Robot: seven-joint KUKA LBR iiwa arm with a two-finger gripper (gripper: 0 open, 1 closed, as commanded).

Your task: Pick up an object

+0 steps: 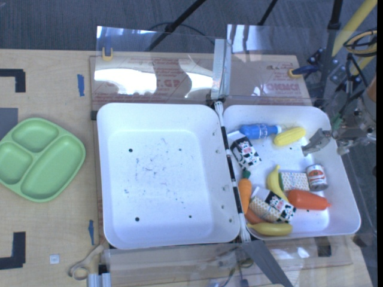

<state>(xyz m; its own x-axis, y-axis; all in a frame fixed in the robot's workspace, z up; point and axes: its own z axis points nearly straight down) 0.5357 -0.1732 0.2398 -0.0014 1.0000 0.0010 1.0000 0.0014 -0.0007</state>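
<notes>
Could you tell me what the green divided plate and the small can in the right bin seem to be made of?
Green divided plate: probably moulded plastic, an even matte green with soft rounded rims. Small can: likely metal or toy plastic, with a pale shiny top and a red and white label; too small to settle.

bright, even light from above; glare streaks flare on the clear panels [155,79] at upper centre, shadows soft, whole frame slightly blurry.

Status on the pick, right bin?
Pincer at the right bin's far right rim, nothing between its tips. Small can sits just below it, untouched. Yellow corn lies to its left; toys crowd the bin's near half.
</notes>
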